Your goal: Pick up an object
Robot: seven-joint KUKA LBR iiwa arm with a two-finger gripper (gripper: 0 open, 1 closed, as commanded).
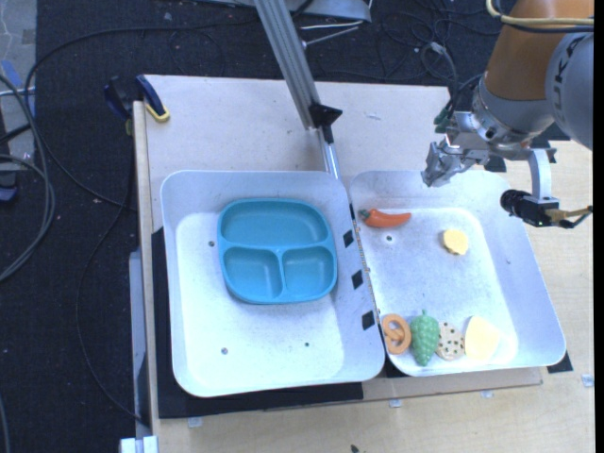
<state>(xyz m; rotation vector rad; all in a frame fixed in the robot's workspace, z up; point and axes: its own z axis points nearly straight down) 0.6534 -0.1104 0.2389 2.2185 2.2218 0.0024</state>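
Right bin [514, 253] middle: bare floor, open from above between the items.
Right bin far edge: toy carrot [387, 218] lies by the wall; yellow piece [456, 243] sits apart, toward the right.
Right bin near edge: pretzel [395, 332], green piece [426, 338], cookie [450, 342] and yellow wedge [481, 337] crowd in a row, touching or nearly so.
Left bin [189, 347]: blue divided tray [277, 251] takes the centre; bare floor lies along the near side.
Above the bins' far side: slanted metal pole [288, 50].
Right bin far corner: end effector [440, 170] hangs over the rim.
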